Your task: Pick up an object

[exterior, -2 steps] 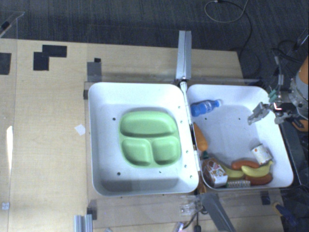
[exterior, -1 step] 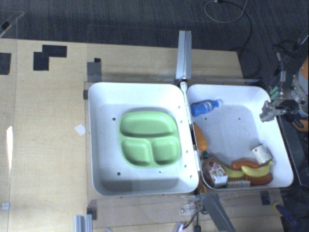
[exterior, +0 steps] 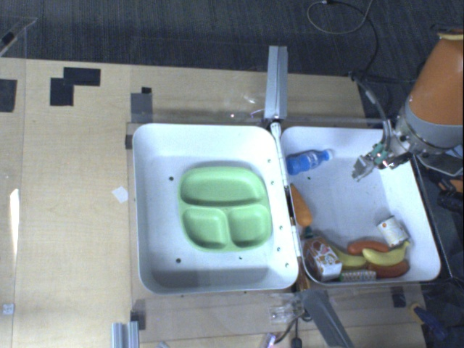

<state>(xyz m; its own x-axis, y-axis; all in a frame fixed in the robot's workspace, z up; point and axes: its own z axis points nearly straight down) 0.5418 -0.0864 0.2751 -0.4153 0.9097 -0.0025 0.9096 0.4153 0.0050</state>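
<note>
Nothing is picked yet. I see my gripper (exterior: 371, 161) hanging over the right bin (exterior: 428, 223); I cannot tell its state. Next I drop toward the blue bottle (exterior: 307, 161) nearby.

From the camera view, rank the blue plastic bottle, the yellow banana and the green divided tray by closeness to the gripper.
1. Blue plastic bottle, left of the gripper, in the right bin's upper left.
2. Yellow banana, below it, along the bin's lower edge.
3. Green divided tray, farthest, in the left bin.

even overhead light, soft shadows in bins (exterior: 217, 281), slight blur, low resolution
</note>
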